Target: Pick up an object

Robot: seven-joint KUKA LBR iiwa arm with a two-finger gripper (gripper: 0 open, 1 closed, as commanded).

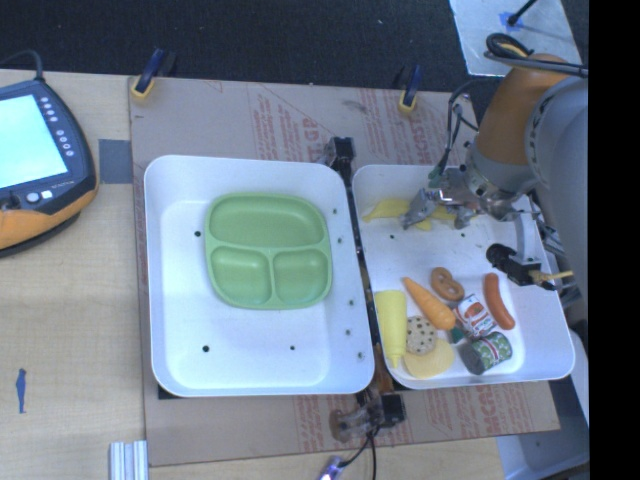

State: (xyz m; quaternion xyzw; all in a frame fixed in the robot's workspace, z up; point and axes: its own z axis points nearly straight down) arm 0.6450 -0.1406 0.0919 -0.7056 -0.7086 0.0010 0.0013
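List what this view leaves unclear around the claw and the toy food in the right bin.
- Claw: in the camera view, its metal parts blur together, so its fingers cannot be read.
- Yellow item in the right bin: the claw overlaps it; shape and contact unclear.
- Small can: label too small to read.
- Arm: cut off by the right edge.

glossy white plastic bins (250,368), matt green tray (268,250)

Grey arm (560,118) — orange band, black cables, dull metal wrist.
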